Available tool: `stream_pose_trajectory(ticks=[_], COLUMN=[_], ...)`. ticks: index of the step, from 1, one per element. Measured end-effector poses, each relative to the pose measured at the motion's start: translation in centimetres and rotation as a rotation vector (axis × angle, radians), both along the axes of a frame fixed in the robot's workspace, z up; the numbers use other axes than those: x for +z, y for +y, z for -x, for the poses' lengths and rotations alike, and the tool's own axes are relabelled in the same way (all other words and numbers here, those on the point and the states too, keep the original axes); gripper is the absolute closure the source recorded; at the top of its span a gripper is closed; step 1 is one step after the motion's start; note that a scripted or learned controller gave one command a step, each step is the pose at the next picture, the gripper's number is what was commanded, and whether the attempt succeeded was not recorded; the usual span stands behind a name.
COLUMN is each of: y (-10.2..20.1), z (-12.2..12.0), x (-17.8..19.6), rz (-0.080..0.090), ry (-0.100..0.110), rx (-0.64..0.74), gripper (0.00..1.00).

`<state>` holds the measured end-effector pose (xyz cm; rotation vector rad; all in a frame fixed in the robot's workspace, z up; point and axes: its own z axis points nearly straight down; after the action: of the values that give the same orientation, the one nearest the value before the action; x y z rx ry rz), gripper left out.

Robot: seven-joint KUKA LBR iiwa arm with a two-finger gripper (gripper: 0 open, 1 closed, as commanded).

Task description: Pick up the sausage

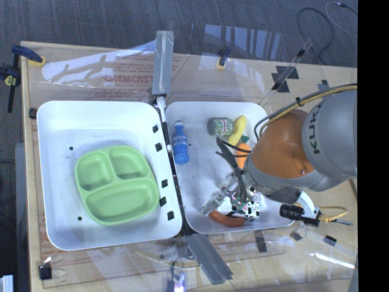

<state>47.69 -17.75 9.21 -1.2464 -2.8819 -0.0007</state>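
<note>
The sausage (227, 218) lies on the floor of the right bin (197, 163), close to its near wall, stretched roughly left to right. The gripper (234, 201) hangs directly above and just far of it, low in the bin, with the grey arm (316, 145) reaching in from the right. Whether the jaws are spread or closed I cannot tell; the metal parts and cabling around the tip blur together, and nothing is plainly clasped between them. This looks like the final approach or the start of the grasp, not a lift. The next move likely calls for settling squarely over the middle of the sausage, closing across its narrow width, then rising clear of the nearby wall. In the far part of the same bin sit a blue bottle (180, 143), a banana (237, 130) and a small jar (220, 126); the left bin (48, 163) holds 1 green divided plate (117, 185).
</note>
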Motion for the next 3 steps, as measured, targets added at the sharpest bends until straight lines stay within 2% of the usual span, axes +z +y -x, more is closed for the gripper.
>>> stream_pose_trajectory(ticks=[1, 2, 3], y=[0.0, 0.0, -1.2], z=[-0.1, -0.1, -0.1], x=[1.0, 1.0, 0.0], rz=[0.000, 0.000, 0.000], ry=[-0.001, -0.001, -0.001], rx=[0.005, 0.005, 0.099], gripper=[1.00, 0.00, 0.00])
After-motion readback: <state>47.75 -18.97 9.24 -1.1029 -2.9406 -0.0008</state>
